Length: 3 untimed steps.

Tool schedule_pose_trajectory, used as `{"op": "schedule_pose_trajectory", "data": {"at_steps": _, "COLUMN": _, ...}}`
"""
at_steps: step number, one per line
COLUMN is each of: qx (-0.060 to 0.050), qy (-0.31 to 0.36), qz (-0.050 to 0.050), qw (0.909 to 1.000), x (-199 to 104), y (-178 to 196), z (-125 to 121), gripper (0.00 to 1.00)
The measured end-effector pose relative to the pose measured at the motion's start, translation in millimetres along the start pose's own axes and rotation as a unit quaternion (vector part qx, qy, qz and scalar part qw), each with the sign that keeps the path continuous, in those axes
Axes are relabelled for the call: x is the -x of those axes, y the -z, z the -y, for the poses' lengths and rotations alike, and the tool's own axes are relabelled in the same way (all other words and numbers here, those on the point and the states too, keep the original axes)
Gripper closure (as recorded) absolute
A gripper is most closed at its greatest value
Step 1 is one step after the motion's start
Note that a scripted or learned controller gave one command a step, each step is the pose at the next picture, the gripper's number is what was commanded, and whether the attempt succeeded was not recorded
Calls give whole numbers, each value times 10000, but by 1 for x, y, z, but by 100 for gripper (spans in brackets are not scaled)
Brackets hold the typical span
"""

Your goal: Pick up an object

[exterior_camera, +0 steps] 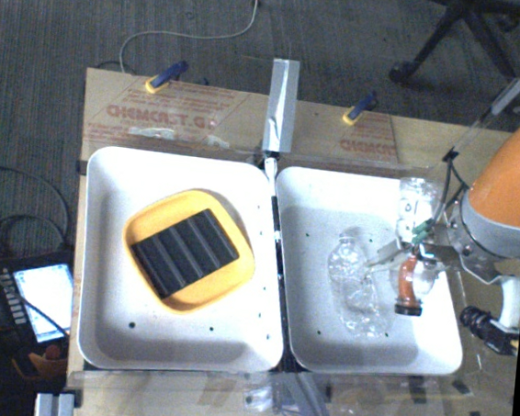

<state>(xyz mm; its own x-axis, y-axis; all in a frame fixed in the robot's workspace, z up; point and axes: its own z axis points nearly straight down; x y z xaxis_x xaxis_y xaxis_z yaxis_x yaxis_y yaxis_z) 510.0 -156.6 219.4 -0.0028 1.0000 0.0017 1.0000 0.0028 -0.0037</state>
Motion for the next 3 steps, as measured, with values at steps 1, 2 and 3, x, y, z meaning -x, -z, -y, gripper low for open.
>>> {"op": "schedule_pose_trajectory", "data": {"at_steps": 1, "qx": 4, "qy": -112, "qz": 4, "qw": 9999, "x": 46, "y": -34, "z": -36, "gripper": 0}}
{"op": "schedule_pose_trajectory", "data": {"at_steps": 2, "qx": 5, "qy": -46, "qz": -3, "qw": 10000, "x": 62, "y": -50, "z": -74, "gripper": 0}}
{"op": "schedule_pose_trajectory", "data": {"at_steps": 3, "qx": 4, "qy": 715, "qz": 20, "qw": 9974, "x": 56, "y": -82, "z": -106, "gripper": 0}}
